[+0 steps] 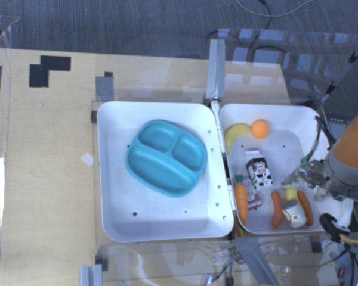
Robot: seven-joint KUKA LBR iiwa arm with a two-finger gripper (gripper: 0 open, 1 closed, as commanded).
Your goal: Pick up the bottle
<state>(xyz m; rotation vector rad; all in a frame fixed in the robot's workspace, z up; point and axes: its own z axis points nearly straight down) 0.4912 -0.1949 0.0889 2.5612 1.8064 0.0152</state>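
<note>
Bottle: small white bottle with black cow-like patches (258, 171), lying mid right white bin (304, 127); label unreadable.
Gripper: metal two-finger gripper (313, 176) over bin's right edge; grip can't tell.

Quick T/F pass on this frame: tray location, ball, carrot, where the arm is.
1. The blue sectioned plastic tray lies in the left white bin. True.
2. The small orange ball sits in the left bin. False: it is in the right white bin, beside a yellow rounded item.
3. The orange carrot rests on the blue tray. False: it lies along the right bin's left wall.
4. The arm's orange band is at the right edge. True.
</note>
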